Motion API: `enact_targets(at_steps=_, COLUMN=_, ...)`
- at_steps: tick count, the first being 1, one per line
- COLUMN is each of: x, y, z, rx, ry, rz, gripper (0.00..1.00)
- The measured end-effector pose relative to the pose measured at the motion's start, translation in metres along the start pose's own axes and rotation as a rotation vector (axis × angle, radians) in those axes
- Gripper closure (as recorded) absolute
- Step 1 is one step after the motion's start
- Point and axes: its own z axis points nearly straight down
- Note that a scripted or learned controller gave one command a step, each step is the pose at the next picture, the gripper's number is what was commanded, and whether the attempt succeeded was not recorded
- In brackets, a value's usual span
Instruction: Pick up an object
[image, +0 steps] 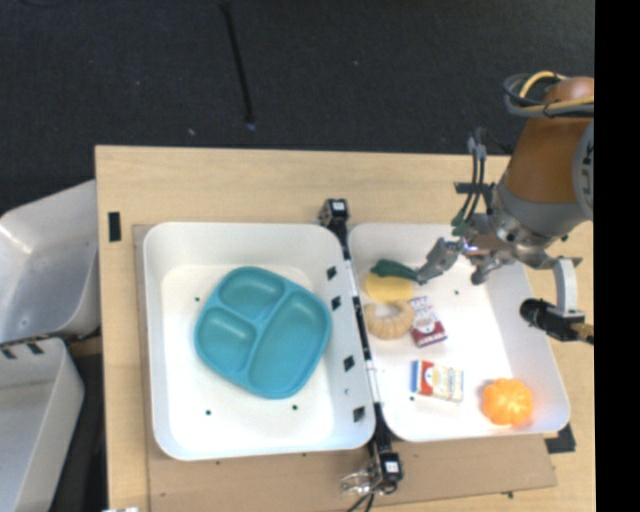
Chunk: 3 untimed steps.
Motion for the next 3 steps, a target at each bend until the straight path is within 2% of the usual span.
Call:
enact_targets(at_steps=1, x=0.000, y=0.003, z=-0.008, rx=-0.014, ry=-0.001, rz=-0.003, gripper=0.00)
enact_targets(at_steps=3, x=0.008, y=-0.002, z=0.081, rx=-0.009, ry=-0.002, rz=0.000, gripper=0.00)
